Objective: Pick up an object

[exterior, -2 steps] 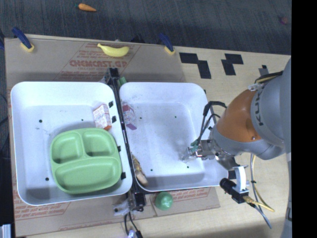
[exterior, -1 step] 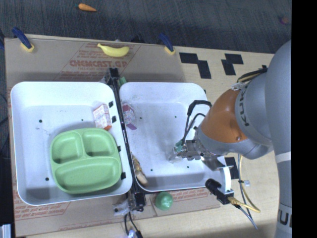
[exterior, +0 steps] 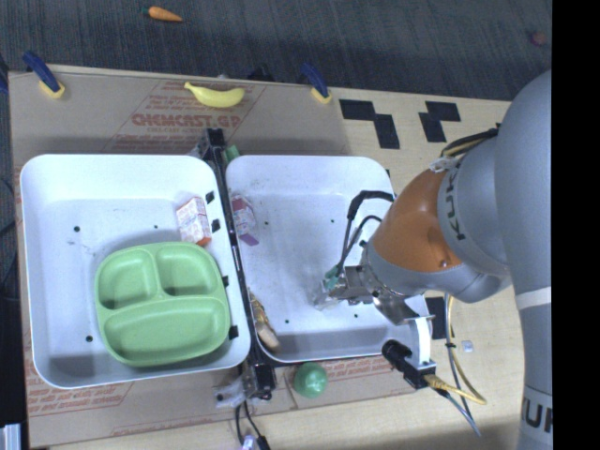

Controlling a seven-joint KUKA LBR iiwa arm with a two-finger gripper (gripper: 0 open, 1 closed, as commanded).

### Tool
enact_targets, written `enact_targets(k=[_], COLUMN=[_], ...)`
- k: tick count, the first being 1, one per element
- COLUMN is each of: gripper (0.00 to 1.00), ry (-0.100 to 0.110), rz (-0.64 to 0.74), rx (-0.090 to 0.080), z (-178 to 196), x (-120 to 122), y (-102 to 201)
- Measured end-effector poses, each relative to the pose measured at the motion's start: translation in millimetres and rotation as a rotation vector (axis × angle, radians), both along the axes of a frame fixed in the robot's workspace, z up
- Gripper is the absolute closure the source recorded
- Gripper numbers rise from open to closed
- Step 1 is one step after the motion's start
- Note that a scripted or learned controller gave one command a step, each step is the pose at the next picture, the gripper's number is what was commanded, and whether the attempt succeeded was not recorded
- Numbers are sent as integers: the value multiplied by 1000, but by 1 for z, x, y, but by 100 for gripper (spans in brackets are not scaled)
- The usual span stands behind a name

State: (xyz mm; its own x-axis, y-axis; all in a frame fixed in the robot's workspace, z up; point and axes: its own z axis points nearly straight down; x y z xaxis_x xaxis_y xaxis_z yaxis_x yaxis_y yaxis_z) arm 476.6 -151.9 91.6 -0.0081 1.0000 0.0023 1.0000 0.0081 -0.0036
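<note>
My gripper [exterior: 331,290] is low inside the right bin [exterior: 309,164], near its front right part, below the orange wrist band. A small teal-green bit [exterior: 333,275] shows right at the gripper's tip; what it is stays unclear. A pink and white packet [exterior: 243,218] lies against the right bin's left wall. A tan object [exterior: 263,327] rests in that bin's front left corner. In the left bin [exterior: 56,172] sit a green divided plate [exterior: 161,302] and a small red and white carton [exterior: 192,220].
A green ball [exterior: 309,379] lies on the bench in front of the right bin. A yellow banana [exterior: 216,94] sits on the cardboard behind the bins, with blue clamps [exterior: 315,80] at the board's edge. An orange carrot [exterior: 165,13] lies on the floor.
</note>
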Motion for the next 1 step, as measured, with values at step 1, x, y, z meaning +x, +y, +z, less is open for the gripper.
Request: enact_targets(k=[1], gripper=[100], ry=[-2], rz=[-3], rx=[-1], z=[0], x=[0], y=[-12])
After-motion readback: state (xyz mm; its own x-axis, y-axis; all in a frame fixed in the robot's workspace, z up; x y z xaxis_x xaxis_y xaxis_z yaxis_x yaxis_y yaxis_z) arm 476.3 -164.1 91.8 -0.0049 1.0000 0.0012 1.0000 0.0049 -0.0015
